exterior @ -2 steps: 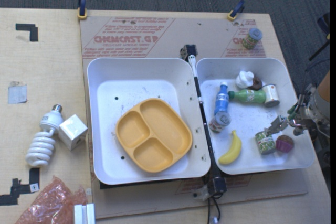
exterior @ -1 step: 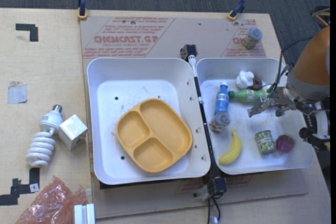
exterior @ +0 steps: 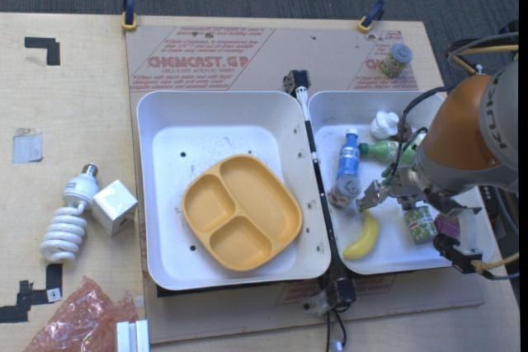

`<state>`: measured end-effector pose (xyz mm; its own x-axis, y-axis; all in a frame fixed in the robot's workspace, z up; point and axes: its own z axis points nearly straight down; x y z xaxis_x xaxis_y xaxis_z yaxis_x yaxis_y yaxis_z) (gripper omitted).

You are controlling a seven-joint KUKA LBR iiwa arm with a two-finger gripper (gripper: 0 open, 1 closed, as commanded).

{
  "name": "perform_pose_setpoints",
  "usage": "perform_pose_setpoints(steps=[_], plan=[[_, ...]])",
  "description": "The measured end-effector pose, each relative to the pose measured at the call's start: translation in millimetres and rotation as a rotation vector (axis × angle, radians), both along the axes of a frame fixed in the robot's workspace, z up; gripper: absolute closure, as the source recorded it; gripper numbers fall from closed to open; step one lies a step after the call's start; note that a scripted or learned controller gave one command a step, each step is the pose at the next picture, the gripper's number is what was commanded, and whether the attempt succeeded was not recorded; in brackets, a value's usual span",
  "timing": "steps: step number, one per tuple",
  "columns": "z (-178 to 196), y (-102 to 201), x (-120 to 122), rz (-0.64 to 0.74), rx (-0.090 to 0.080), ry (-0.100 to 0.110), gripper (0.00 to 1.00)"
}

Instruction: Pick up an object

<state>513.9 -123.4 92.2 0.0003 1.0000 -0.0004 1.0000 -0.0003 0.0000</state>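
Note:
The right bin (exterior: 388,261) holds a blue bottle (exterior: 349,157), a green bottle (exterior: 385,149), a white crumpled object (exterior: 384,124), a grey lump (exterior: 344,194), a yellow banana (exterior: 363,237) and a small green-labelled jar (exterior: 419,224). My gripper (exterior: 378,192) hangs low over the middle of this bin, between the blue bottle and the jar, just above the banana. The arm's orange band (exterior: 466,128) covers the bin's right part. I see nothing clearly between the fingers.
The left bin (exterior: 157,177) holds a yellow three-compartment plate (exterior: 241,212). A light bulb (exterior: 68,214) and a white cube (exterior: 114,206) lie on the bench at the left, a red mesh bag (exterior: 82,317) at the bottom left. A small jar (exterior: 396,59) stands behind the right bin.

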Motion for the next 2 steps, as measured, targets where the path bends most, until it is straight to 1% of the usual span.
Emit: perform_pose_setpoints(steps=[1, 2], plan=[[10.0, -0.6, 1.2, -0.001, 0.000, -0.002, 1.00], [10.0, -0.5, 1.2, -0.001, 0.000, -0.001, 0.00]])
